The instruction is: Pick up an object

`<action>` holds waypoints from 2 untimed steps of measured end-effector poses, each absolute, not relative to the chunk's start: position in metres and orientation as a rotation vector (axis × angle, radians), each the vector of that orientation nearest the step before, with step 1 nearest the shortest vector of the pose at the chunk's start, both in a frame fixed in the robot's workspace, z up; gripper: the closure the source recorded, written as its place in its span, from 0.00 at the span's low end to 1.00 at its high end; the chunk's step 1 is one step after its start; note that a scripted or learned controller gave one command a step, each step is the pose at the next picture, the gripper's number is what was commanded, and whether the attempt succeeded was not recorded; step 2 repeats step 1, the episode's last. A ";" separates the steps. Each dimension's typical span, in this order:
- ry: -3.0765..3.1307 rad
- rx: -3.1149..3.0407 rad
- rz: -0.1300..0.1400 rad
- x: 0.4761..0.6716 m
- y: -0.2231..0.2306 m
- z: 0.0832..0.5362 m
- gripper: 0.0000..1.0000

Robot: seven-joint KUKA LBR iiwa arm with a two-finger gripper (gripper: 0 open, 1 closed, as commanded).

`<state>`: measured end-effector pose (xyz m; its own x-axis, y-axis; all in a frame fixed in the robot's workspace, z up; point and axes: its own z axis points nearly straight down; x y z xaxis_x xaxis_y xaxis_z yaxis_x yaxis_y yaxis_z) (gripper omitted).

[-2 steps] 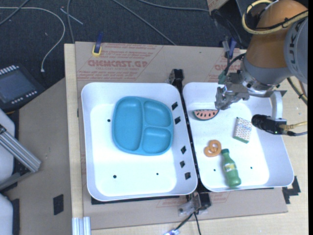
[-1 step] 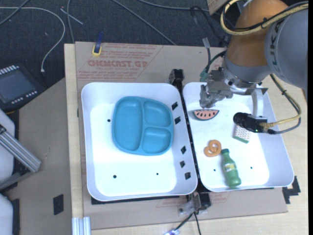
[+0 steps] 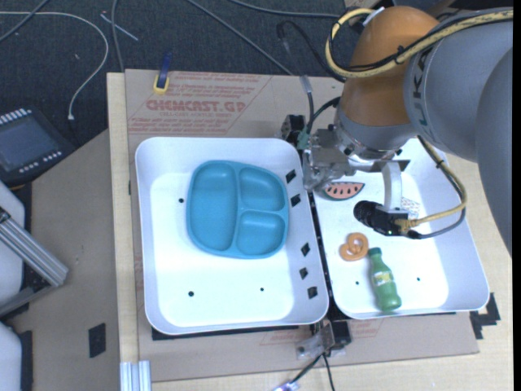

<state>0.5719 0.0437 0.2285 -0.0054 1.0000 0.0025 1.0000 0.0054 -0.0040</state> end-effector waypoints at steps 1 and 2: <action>-2.228 -2.215 -0.004 0.579 0.092 0.233 1.00; -2.228 -2.215 -0.004 0.579 0.092 0.233 1.00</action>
